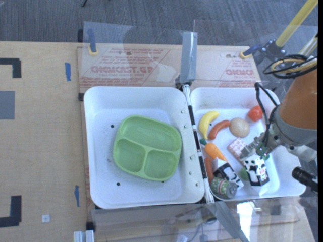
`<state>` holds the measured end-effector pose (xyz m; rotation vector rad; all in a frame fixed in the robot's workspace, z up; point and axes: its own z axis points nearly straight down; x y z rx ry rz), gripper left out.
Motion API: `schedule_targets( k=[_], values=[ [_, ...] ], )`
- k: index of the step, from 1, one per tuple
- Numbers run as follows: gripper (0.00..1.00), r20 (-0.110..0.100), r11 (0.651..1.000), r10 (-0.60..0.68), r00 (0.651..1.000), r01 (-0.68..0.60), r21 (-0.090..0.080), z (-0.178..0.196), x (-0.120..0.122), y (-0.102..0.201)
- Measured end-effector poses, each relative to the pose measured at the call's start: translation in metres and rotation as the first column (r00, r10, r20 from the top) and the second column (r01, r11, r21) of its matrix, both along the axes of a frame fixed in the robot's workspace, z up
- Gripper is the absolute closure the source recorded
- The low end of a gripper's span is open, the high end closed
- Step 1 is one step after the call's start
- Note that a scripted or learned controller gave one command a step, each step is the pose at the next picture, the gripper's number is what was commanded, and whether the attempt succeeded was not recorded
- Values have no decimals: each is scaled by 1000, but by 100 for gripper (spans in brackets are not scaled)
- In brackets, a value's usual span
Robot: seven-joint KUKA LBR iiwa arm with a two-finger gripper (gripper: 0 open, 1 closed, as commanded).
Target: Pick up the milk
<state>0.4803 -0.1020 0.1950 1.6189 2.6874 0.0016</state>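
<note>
The milk [257,170] is a small carton with black and white cow patches. It lies in the right bin [287,183] near the front right. My gripper [261,150] hangs just above the carton's far end, under the grey wrist with the orange band. The carton rests on the bin floor. A second black and white patched item [228,173] lies to its left, beside a green-topped can [223,186].
The right bin also holds a banana [207,121], a sausage [218,128], a beige egg-shaped item [239,127], a tomato [255,113], a carrot [214,150] and a pink packet [236,147]. A green divided plate [147,147] sits in the left bin [101,110].
</note>
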Motion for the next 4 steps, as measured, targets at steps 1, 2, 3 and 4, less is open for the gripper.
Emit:
schedule_targets(
  k=[1, 2, 3, 4],
  values=[
    [0, 0, 1000, -1, 1000, 1, 0, 0, 0, 0],
    [0, 11, 981, 195, 981, -195, -1, -80, 20, 0],
    [0, 41, 973, 231, 972, -231, -7, -88, 16, -45],
    [0, 19, 904, 428, 903, -428, -18, -104, 8, -5]
  ],
)
